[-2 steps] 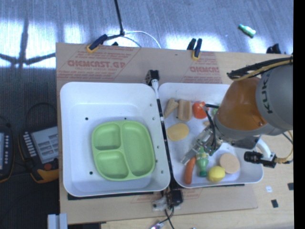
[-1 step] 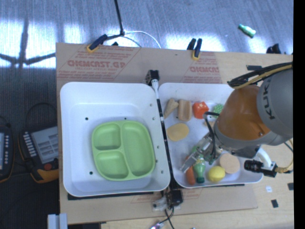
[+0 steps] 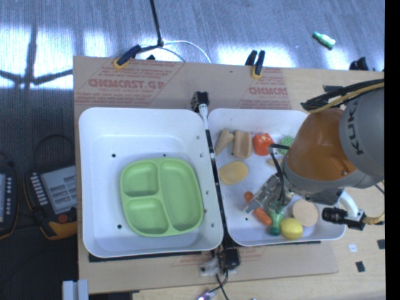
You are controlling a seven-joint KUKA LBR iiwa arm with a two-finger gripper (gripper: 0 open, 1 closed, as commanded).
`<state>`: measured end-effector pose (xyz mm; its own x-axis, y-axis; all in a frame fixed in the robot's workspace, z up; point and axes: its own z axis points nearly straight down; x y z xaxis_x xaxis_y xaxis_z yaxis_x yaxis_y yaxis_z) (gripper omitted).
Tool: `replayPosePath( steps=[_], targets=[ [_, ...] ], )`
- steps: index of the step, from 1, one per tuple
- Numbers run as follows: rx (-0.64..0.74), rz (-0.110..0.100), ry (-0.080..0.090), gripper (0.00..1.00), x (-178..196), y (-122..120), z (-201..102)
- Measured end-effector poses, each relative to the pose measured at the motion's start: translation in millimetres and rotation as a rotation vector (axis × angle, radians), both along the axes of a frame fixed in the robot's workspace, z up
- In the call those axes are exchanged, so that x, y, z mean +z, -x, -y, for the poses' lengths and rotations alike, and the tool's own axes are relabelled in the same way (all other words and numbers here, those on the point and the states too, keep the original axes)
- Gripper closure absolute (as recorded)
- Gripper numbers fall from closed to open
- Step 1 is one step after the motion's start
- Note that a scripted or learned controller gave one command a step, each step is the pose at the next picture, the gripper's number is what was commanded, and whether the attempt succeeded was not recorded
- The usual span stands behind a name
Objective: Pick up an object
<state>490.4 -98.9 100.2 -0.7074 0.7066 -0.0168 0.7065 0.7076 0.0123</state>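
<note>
The end effector [image 3: 270,195] hangs low in the right bin [image 3: 325,236], its grip state impossible to tell; nothing is lifted yet. A carrot [image 3: 265,217] lies just at its 6 o'clock.

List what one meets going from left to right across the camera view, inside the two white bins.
Green divided plate → tan wedge → round yellow slice → tomato → gripper → lemon → round beige disc.
</note>
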Motion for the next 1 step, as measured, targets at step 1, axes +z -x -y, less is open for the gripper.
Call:
replayPosePath(
  steps=[1],
  targets=[
    [-0.082, -0.020, -0.004, 1.00, 84.1, 6.5, -76.3]
  ],
)
